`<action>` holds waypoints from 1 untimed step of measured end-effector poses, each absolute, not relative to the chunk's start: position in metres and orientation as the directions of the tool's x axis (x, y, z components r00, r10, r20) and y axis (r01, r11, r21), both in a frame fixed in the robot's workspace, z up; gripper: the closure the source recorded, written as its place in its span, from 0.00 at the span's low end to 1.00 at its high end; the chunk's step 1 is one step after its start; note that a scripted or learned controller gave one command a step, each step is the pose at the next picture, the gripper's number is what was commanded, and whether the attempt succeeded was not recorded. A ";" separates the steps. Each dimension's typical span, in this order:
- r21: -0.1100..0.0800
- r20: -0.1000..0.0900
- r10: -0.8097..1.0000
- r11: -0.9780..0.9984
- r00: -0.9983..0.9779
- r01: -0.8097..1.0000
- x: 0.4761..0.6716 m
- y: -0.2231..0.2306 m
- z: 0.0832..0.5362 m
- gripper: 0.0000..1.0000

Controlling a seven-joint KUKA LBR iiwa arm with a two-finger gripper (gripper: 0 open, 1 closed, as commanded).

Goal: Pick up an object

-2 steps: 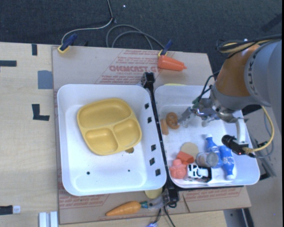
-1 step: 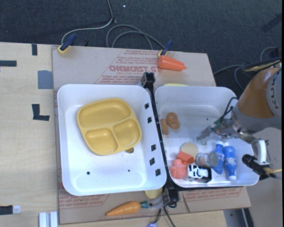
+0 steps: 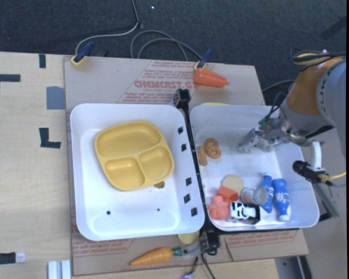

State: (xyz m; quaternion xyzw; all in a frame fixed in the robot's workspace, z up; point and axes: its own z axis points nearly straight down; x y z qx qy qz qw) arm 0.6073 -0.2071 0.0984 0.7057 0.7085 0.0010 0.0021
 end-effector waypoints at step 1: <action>0.028 -0.016 1.000 -0.002 0.002 1.000 0.498 -0.228 0.089 0.00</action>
